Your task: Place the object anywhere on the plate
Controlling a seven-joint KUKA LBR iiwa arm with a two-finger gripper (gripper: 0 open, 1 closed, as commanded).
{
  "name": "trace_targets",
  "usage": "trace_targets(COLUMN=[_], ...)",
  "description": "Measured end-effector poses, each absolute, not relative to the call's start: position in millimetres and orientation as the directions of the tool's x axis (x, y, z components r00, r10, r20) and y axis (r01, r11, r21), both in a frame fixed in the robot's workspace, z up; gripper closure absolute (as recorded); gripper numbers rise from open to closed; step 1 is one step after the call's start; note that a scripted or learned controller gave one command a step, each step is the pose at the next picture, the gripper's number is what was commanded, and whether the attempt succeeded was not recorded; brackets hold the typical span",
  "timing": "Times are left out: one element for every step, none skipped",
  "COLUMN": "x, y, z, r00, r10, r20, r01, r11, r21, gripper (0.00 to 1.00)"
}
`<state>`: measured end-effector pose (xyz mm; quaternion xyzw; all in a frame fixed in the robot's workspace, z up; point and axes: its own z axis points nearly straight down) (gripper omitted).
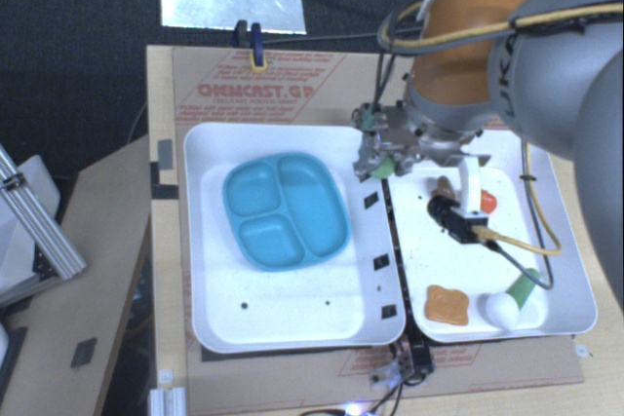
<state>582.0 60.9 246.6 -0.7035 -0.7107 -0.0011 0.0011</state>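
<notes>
Robot's gripper point(375, 156) hangs over the seam between the two bins, just right of the blue plate point(286, 209). Whether it is clamped or loose cannot be told from this slant. A small green piece point(384, 169) shows at its tip and is probably the object meant for the plate, though no grasp is confirmed. That position suggests a carry across from the right bin point(575, 307). The plate lies bare in the left bin point(292, 326), which makes it an easy target. At the right bin's near end rest an orange slice point(447, 305), a white ball point(502, 310) and a green stub point(523, 288).
</notes>
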Motion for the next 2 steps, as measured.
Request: trace_targets(x=[563.0, 564.0], y=[112.1, 108.6], z=[229.2, 230.1], r00=[-0.010, -0.003], r10=[1.000, 1.000], r20=[0.003, 0.001], r01=[1.000, 1.000], r11=[0.010, 0.003], r21=[-0.001, 0.001], gripper=[1.00, 0.00])
